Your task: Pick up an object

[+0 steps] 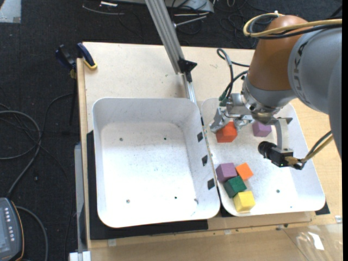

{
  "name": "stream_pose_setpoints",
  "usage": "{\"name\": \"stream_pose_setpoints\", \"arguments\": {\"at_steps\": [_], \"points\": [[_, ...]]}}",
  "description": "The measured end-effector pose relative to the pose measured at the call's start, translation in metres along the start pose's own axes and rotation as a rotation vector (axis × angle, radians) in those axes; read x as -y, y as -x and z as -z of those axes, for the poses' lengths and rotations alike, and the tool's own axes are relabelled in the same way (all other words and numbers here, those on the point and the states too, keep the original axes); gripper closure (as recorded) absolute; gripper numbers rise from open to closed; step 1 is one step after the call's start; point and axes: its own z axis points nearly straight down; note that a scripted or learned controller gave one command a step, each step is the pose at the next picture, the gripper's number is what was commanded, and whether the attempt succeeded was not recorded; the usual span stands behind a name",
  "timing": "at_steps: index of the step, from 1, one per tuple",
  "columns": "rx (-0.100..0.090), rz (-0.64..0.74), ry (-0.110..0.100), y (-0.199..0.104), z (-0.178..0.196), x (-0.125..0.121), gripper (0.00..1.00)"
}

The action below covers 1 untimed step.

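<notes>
Across the dark carpeted floor (38, 107), loose black cables are trailing around a pale wooden bench (136, 72) that is carrying two shallow white bins side by side. An aluminium rail (166, 29) is slanting down from the top of the view to a black clamp near the point where the bins are meeting, and a blue and yellow clamp (76, 56) is sitting at the bench's far left corner. Reaching in from the right, the grey arm (310, 53) with its orange band is hanging over the right bin (304, 189). Beside it, the left bin (147, 156) is showing only small dark specks on its floor. Inside the right bin, a cluster of four blocks is lying toward the near left side: a purple block (225, 171), an orange block (244, 171) just beside it, a green block (235, 185) touching them from below, and a yellow block (244, 200) nearest the rim. A pale purple block (262, 129) is lying partly hidden under the wrist. Farther left, the gripper (224, 125) is sitting low over a red-orange block (227, 132), which is lying just beneath the fingertips near the bin's left wall; whether the fingers are apart or clamped on it cannot be told from this angle.
</notes>
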Motion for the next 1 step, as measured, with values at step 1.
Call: {"name": "stream_pose_setpoints", "arguments": {"at_steps": [1], "points": [[0.001, -0.003, -0.006, -0.0524, -0.0384, -0.0389, 1.00]]}}
